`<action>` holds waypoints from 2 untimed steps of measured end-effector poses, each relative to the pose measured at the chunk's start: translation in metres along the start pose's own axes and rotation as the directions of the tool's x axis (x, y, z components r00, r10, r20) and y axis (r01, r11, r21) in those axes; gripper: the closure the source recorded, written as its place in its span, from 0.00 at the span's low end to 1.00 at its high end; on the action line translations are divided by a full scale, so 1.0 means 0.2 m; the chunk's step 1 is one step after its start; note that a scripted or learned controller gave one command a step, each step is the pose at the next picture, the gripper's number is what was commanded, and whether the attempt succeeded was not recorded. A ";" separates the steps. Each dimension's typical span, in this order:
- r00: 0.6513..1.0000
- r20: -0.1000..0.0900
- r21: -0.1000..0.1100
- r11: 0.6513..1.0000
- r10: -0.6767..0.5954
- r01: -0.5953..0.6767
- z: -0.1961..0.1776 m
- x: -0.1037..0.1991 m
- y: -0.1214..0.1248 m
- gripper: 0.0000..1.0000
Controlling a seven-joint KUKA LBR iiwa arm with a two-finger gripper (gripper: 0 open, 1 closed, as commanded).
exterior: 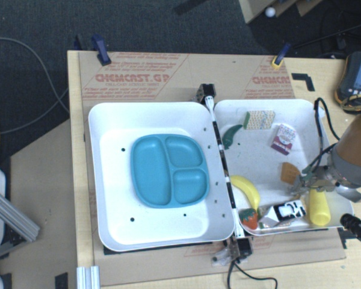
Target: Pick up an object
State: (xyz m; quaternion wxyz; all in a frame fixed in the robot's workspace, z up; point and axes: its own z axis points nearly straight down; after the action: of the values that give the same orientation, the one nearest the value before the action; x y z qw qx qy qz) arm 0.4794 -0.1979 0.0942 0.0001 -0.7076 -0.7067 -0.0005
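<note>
The grey arm enters from the right; its hand sits low in the right shallow white plastic bin, beside a small brown block and a glossy yellow cylindrical bottle. The hand is too small and cluttered to tell whether it is open or gripping anything. A smooth curved yellow banana lies near the bin's left wall, with a dark green soft-looking piece above it. A pink-and-white packet lies near the centre, with open floor around it. The left white bin holds a matte blue three-compartment tray. Items crowding the near wall are hard to identify.
</note>
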 end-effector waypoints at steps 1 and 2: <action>1.000 0.001 -0.002 1.000 -0.003 0.003 -0.24 0.19 0.48 1.00; 1.000 0.001 0.000 1.000 -0.003 0.003 -0.23 0.19 0.47 0.00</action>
State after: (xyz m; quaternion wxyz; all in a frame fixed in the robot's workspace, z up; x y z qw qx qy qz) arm 0.5743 -0.1606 0.1409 -0.0004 -0.7067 -0.7076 0.0000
